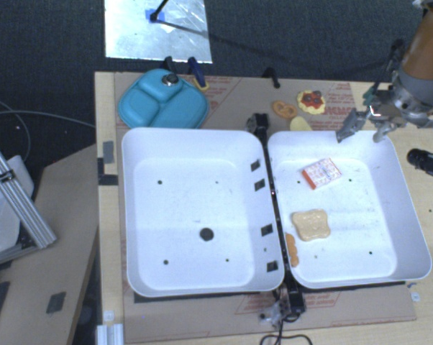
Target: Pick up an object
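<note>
We see the claw (365, 126) spread and holding nothing over the right shallow white bin's (407, 192) far rim; the red-and-white patterned card (321, 172) and tan toast-shaped piece (311, 225) lie well apart on its floor.

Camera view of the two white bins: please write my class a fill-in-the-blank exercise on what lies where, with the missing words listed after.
1. The red-and-white card lies in the ____ bin.
2. The toast-shaped piece lies nearer the camera than the ____.
3. The blue divided tray sits on the bench behind the ____ bin.
4. The gripper hangs over the right bin's ____ rim.

Missing words: right; card; left; far
</note>
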